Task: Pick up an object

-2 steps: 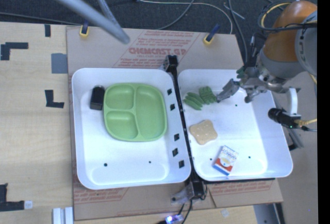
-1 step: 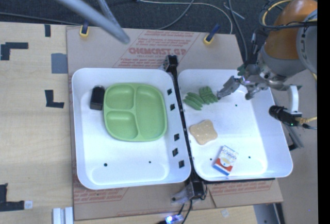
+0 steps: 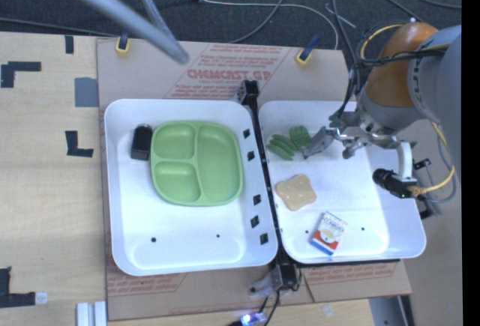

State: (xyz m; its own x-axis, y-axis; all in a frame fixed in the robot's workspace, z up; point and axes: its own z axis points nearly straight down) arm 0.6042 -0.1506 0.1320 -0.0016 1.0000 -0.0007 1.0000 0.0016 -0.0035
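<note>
A green three-compartment plastic plate (image 3: 198, 163) and a small black block (image 3: 141, 142) are held in the left white bin (image 3: 127, 242). In the right white bin (image 3: 405, 238) are found green leafy pieces (image 3: 289, 142), a tan bread-shaped slice (image 3: 295, 192) and a small red, white and blue carton (image 3: 328, 232). The two-finger gripper (image 3: 330, 142) is seen low beside the green pieces, its fingers spread apart with nothing between them.

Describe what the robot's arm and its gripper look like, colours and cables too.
The arm is grey and rounded, with an orange band above the wrist. Yellow and dark cables loop around it. The gripper is metallic grey, and a black fitting sits beside it.
</note>
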